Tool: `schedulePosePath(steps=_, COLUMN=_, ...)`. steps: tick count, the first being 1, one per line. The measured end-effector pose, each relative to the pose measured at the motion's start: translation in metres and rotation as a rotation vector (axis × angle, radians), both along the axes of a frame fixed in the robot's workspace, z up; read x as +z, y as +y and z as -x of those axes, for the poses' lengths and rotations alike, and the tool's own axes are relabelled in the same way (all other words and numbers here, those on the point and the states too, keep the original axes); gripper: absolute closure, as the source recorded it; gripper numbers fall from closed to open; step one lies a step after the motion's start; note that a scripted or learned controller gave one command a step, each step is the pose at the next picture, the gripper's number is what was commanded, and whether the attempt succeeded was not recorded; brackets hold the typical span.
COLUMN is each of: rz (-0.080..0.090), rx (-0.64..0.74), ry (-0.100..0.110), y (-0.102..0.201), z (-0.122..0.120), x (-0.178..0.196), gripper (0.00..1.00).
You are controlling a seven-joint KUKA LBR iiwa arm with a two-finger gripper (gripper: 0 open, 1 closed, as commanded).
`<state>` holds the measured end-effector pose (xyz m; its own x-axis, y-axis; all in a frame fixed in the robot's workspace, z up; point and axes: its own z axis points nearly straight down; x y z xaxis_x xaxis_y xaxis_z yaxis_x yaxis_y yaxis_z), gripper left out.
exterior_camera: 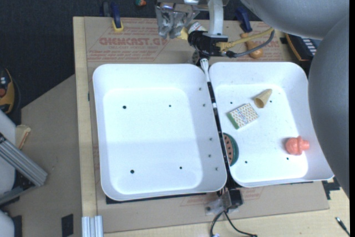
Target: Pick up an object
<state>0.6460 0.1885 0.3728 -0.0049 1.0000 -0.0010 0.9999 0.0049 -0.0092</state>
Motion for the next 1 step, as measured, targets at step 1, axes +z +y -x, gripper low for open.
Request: schedulePosePath(steps=1, rz=-0.001, rx=0.000, ry=-0.005, y=0.0387, z=0.0040, x=-0.0152, gripper=1.00)
